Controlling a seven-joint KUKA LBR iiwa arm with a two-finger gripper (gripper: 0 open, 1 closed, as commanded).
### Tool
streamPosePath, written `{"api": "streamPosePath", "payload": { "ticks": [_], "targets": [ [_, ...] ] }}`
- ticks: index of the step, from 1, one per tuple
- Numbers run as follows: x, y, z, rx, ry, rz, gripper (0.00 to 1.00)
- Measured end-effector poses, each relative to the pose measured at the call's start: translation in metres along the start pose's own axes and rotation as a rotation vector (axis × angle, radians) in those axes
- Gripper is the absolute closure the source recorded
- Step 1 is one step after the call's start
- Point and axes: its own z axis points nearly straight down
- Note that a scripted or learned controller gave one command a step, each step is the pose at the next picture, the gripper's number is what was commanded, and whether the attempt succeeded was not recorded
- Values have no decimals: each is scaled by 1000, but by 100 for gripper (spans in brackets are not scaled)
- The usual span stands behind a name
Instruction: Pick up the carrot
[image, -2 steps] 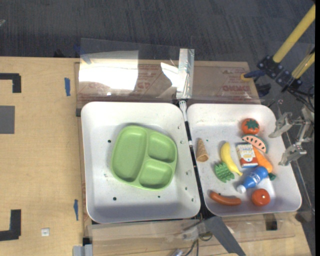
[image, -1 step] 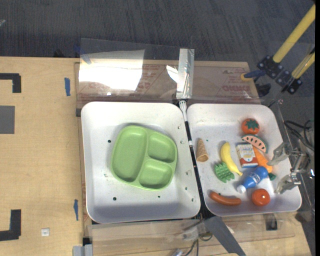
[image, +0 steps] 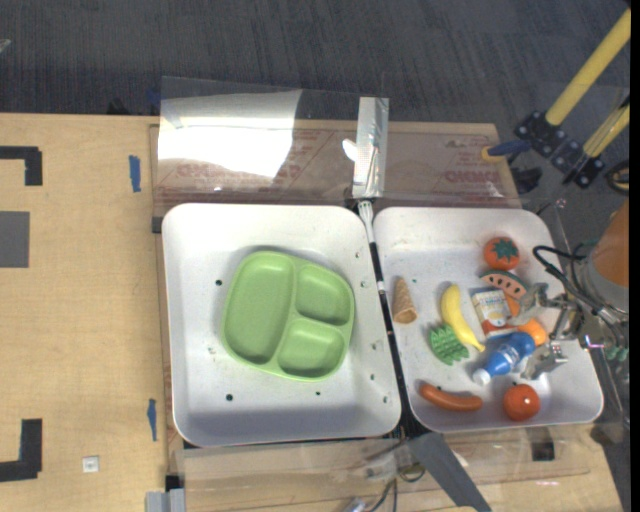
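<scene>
The carrot (image: 528, 331) is lying in the right bin (image: 430, 235), near its right wall, between a small printed packet (image: 491, 306) and a blue bottle (image: 503, 357), touching or almost touching both. The gripper (image: 560, 330) is hanging just beside the carrot's right end; I cannot tell its state or whether it is holding anything. I am judging that the carrot is not lifted yet, so the grasp and lift are remaining.

Bench (image: 80, 330) — two white bins (image: 190, 330).
</scene>
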Motion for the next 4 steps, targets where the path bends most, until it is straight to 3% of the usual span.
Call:
{"api": "streamPosePath", "payload": {
  "ticks": [1,2,3,4],
  "targets": [
    [-4,2,-13,0,-11,-3,100],
    [-29,87,-129,-8,5,-11,100],
    [37,49,-128,-10,15,-343,100],
    [7,-1,-221,-7,8,-545,100]
  ]
}}
